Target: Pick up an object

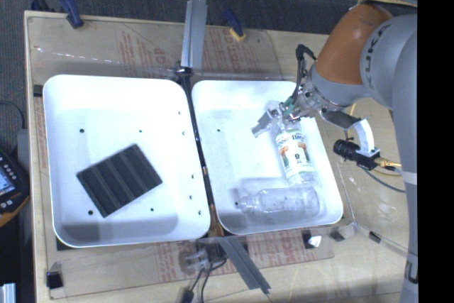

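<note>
Nearest, a clear bottle lies beside a labelled bottle whose far end meets the gripper; its grip cannot be judged.

Grey KUKA arm at the frame's right edge, orange band above its wrist, dark lettering on the casing, thin black cable looping beside the wrist.

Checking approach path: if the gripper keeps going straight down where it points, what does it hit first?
Probably the white labelled bottle, near its cap end: the gripper sits right over it in the right white bin. Height above it is unclear.
</note>
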Available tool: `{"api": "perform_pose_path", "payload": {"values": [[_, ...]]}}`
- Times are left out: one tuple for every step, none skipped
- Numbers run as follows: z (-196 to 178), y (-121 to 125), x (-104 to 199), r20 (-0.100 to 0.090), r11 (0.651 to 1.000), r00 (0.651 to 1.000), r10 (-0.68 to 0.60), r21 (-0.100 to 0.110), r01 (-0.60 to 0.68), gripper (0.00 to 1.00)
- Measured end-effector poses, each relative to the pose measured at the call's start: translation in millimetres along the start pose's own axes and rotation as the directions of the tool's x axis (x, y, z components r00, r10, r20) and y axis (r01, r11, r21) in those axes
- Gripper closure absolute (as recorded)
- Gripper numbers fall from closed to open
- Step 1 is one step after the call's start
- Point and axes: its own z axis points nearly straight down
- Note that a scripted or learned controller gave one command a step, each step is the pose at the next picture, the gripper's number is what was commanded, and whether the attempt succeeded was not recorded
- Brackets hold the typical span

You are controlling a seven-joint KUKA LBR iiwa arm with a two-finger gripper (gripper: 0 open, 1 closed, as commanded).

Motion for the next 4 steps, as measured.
{"api": "perform_pose_path", "payload": {"values": [[-9,9,-2,0.000,0.998,0.998,-0.060,0.000,0.060,0.00],[7,23,-5,0.002,0.987,0.987,-0.159,-0.002,0.159,0.00],[42,-10,4,-0.003,0.998,0.998,-0.056,0.002,0.056,0.00],[-15,-25,8,0.000,0.994,0.994,-0.112,0.000,0.112,0.00]]}}
